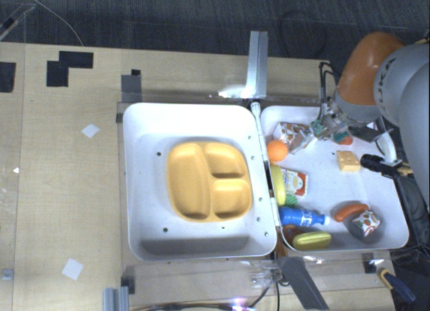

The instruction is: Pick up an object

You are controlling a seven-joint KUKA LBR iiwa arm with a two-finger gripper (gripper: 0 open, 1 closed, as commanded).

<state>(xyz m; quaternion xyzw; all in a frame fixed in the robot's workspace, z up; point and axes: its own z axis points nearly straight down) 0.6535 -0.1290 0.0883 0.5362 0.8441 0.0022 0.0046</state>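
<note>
The object closest to the gripper (329, 128) is a crumpled snack packet (295, 134), which lies in the upper part of the right bin (396, 236), and the tool is low over that bin just beside the packet's right end. It seems to touch the packet there, but the view is too small and blurred to be sure, and I cannot tell whether the pincer is open or closed. Nothing is seen lifted, so I judge that the pick is not yet done: the grasp and the raising are left. Around the packet, all resting on the floor of the bin, lie an orange ball (277, 150), a pale yellow block (348, 160), a red and yellow pouch (293, 182), a blue bottle (302, 218), a green-yellow piece (312, 239), a red sausage shape (351, 210) and a small patterned cup (365, 224). The left bin (144, 236) holds a yellow divided tray (208, 181), well apart from the arm (386, 78).
</note>
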